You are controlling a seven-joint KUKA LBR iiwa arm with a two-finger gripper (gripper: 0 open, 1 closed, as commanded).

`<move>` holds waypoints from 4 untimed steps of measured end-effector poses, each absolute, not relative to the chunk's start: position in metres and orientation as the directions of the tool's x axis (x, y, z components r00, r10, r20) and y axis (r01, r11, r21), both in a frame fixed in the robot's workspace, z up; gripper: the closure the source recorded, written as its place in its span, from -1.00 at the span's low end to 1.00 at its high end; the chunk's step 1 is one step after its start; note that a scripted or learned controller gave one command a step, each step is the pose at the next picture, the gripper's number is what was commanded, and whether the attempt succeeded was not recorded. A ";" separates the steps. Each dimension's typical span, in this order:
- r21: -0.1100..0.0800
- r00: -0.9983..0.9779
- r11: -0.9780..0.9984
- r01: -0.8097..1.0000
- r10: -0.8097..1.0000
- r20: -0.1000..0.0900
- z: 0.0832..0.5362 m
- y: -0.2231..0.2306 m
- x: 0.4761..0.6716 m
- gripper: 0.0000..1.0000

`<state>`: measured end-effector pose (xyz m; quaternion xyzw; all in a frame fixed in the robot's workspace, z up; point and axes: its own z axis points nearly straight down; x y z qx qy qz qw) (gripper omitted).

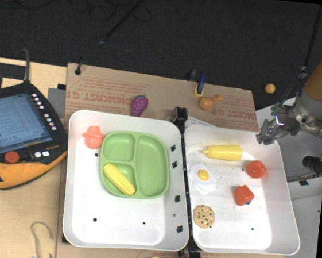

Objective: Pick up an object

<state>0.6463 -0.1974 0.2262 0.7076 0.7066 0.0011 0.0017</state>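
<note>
**Gripper poised off the right bin's far corner, nothing in its grasp**

Taking the right bin point(280, 226) as the landmark: the gripper point(271, 134) hangs just beyond its far right corner, above the bench rather than over the toys, with the arm point(318, 91) rising behind it toward the right edge. The fingers are small and dark against the background, and I cannot tell whether they stand apart or together; nothing shows between them.

Inside the right bin lie five toys. A yellow mustard bottle point(223, 152) lies on its side near the far wall. A tomato point(255, 169) sits just to its right. A red pepper point(244, 195) rests nearer the middle, below the tomato. A fried egg point(203, 178) lies toward the bin's left wall, and a cookie point(203, 216) lies in front of it.

Touching the right bin's left wall is the left bin point(82, 215). It holds a green plate point(151, 165) with a corn cob point(119, 179) in its near compartment, and a pink toy point(93, 137) just left of the plate.

Beyond both bins, on the cardboard point(107, 93), sit purple grapes point(139, 104) and an orange pear point(208, 102). A tablet point(13, 129) lies well to the left.
</note>
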 end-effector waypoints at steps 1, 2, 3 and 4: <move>0.000 -0.001 0.001 1.000 1.000 0.000 0.228 -0.197 0.647 1.00; -0.005 -0.001 0.001 1.000 1.000 0.003 0.217 -0.152 0.621 1.00; -0.003 -0.002 0.002 1.000 1.000 0.003 0.229 -0.108 0.592 1.00; -0.005 -0.002 0.002 1.000 1.000 0.003 0.234 -0.063 0.573 1.00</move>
